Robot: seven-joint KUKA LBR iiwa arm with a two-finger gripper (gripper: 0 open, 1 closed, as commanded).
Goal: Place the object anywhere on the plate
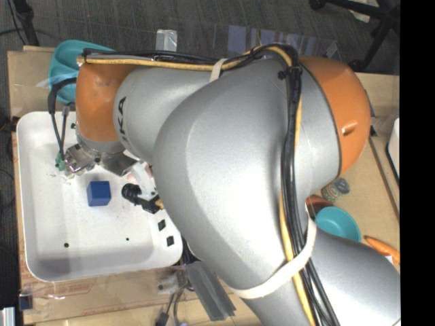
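Arm [258, 161] over left bin [41, 250], blocks most of the bench.
Blue cube [98, 193] on bin floor near its middle; gripper [71, 160] beside it, jaw state can't tell.

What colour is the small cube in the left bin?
Blue. The cube lies on the white floor of the left bin, seen clearly in the camera view.

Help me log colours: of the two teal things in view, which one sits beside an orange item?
The teal bowl at lower right, next to the orange item. The other teal object lies at upper left, behind the white bin, partly hidden by the arm.
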